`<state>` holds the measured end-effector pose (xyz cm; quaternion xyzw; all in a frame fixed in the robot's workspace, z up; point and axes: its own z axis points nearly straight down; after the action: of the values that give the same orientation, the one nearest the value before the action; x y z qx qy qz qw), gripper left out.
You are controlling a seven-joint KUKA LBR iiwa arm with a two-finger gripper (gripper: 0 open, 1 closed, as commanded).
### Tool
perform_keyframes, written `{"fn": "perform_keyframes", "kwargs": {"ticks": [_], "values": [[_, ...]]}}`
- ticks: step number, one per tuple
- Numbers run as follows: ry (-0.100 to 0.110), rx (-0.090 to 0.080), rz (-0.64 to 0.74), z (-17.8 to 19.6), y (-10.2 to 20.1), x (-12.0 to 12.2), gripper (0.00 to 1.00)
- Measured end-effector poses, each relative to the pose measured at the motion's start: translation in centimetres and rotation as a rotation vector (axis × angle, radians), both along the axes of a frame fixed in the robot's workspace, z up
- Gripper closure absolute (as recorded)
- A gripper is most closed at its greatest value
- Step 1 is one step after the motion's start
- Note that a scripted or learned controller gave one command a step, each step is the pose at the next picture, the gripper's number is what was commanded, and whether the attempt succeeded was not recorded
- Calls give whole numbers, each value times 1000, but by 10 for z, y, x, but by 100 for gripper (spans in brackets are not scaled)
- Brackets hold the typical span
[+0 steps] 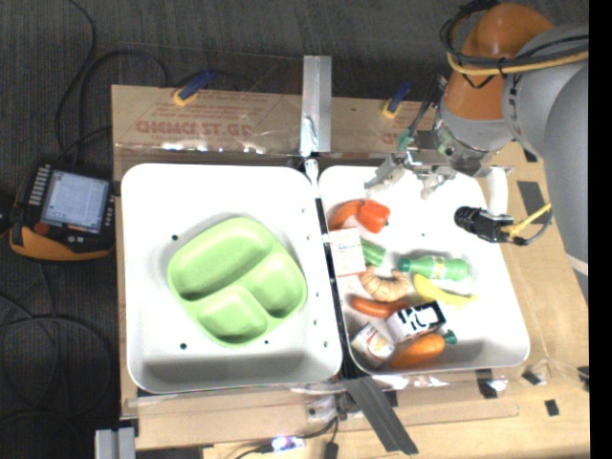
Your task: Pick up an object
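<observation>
arm: reaching in from the upper right of the frame, wrist bending down over the right bin (497,285)
gripper (413,175): hovering at the bin's upper edge, jaws spreading wide, pinching nothing
nearest thing: red pepper (373,215), lying just below and left of the jaws
other things: green bottle (435,268) lying crosswise mid-bin, shrimp (387,282) under it
left bin (153,352): holding a green tray (236,278)
judgement: a short drop down-left is looking likeliest

Dark carpeted floor (239,27), black cables (72,113) trailing across it, handheld control pendant (67,208) at left, brown wooden bench (210,113)
</observation>
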<state>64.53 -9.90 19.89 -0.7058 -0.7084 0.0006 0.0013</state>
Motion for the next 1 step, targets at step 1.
{"fn": "perform_keyframes", "kwargs": {"ticks": [1], "values": [[-3, -1, 121, -105, -8, -5, 0]]}}
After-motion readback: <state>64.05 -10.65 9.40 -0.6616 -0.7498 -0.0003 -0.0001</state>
